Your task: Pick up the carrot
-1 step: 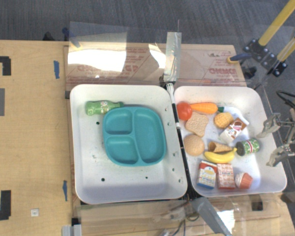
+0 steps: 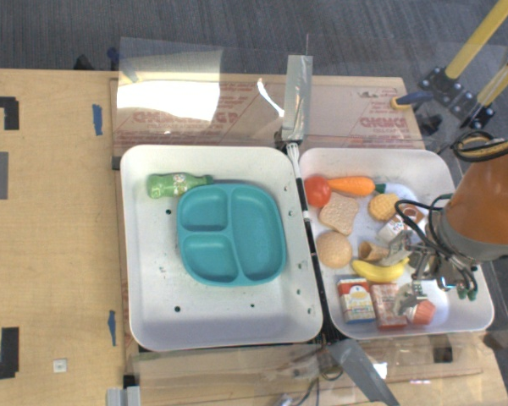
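Observation:
The orange carrot (image 2: pixel 351 184) lies flat near the back of the right bin (image 2: pixel 470 311), pointing right, with a red tomato (image 2: pixel 317 191) touching its left end. My gripper (image 2: pixel 415 265) hangs low over the front right part of that bin, beside the right end of a yellow banana (image 2: pixel 378 269). It is well in front of and to the right of the carrot, with nothing of the carrot near it. The orange wrist band (image 2: pixel 491 210) rises to the right of it.
Around the carrot lie a bread slice (image 2: pixel 339 214), a round cookie (image 2: pixel 382 205) and a bun (image 2: pixel 334 248). Two small cartons (image 2: pixel 357 301) sit at the bin's front. The left bin (image 2: pixel 144 303) holds a teal divided plate (image 2: pixel 231 233) and a green bottle (image 2: pixel 176 183).

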Action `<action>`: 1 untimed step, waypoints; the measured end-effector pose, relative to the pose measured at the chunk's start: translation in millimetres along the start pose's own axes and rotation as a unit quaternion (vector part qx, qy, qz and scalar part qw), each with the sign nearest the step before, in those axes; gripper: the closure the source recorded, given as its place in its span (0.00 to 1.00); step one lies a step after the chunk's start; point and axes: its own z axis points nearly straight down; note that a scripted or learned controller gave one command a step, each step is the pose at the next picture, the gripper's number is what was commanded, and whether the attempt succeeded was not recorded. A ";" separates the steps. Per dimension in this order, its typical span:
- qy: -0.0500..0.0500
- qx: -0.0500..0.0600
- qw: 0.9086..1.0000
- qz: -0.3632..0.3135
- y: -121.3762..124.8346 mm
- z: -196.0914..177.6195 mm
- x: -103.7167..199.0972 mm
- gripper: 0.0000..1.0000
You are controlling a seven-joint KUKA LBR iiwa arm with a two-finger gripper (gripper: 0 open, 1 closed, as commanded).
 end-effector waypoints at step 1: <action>0.002 -0.001 0.981 0.193 28.0 9.5 -93.4 0.00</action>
